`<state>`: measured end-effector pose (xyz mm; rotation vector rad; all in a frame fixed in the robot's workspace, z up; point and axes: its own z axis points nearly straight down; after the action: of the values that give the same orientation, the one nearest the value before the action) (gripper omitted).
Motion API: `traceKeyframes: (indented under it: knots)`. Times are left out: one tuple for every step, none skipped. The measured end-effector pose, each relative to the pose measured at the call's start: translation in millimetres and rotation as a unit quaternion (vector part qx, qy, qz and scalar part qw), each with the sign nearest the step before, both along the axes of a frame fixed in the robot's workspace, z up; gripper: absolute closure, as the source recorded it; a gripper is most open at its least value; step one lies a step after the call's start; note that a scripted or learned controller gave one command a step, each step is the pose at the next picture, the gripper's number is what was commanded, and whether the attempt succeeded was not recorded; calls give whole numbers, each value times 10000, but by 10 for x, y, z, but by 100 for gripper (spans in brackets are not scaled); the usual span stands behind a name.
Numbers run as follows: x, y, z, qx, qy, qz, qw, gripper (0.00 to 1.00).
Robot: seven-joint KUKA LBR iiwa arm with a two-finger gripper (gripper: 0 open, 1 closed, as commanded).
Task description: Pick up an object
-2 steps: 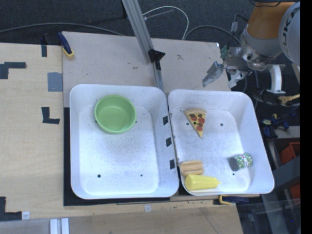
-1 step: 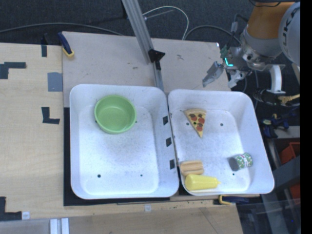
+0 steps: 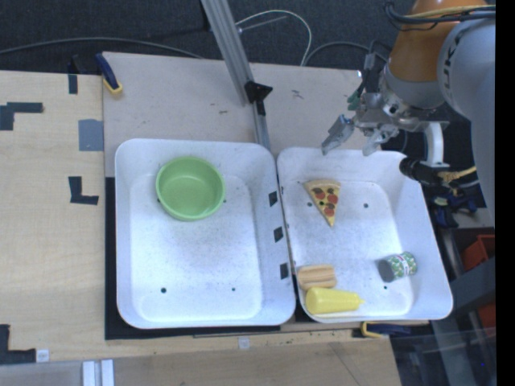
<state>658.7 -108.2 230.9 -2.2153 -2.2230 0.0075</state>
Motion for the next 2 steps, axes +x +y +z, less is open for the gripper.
traceKeyframes:
  knots:
    - [-65, 25, -455, 1, 2, -5, 10000, 0]
    - [-135, 99, -1065, 4, 14, -8, 10000, 0]
